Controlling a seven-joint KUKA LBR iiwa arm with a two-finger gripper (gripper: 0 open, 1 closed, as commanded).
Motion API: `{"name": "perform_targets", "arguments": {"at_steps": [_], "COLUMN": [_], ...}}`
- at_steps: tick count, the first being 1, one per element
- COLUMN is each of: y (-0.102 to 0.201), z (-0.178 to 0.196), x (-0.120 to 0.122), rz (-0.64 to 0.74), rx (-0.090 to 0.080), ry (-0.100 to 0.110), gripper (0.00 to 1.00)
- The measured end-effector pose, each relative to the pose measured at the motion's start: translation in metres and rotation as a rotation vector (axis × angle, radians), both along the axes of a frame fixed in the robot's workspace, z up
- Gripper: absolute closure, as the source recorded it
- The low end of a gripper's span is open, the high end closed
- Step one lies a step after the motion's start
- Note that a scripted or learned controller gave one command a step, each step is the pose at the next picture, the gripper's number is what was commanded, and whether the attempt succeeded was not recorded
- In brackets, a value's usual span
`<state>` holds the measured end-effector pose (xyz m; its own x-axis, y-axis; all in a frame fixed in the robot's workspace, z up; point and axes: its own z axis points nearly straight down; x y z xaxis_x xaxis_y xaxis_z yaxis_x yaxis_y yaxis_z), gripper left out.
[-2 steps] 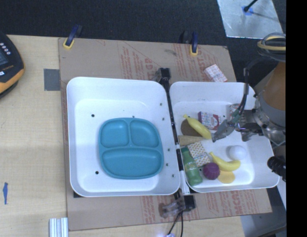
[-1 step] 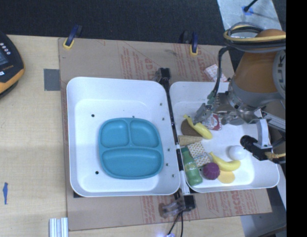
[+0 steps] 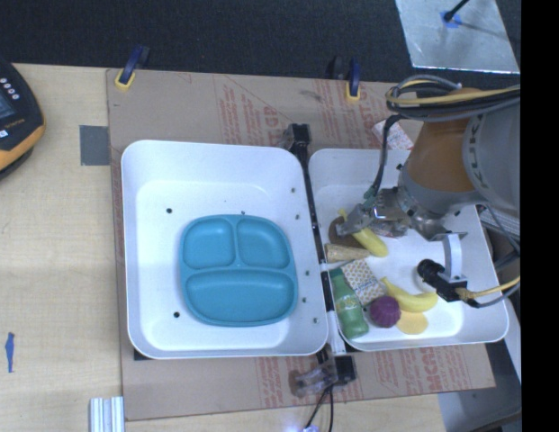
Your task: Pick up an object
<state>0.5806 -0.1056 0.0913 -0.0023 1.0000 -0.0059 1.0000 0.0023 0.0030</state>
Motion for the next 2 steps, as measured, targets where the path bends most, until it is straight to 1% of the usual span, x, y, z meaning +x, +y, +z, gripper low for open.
{"name": "perform_targets", "arguments": {"at_steps": [1,2], "y": [-0.001,0.066], "z": [0.018,0.120], "x": [0.002,-0.003], "rz": [0.001,0.009], "rx": [-0.002,0.009], "ry": [-0.009,-0.004], "gripper": [1.00,1.00]}}
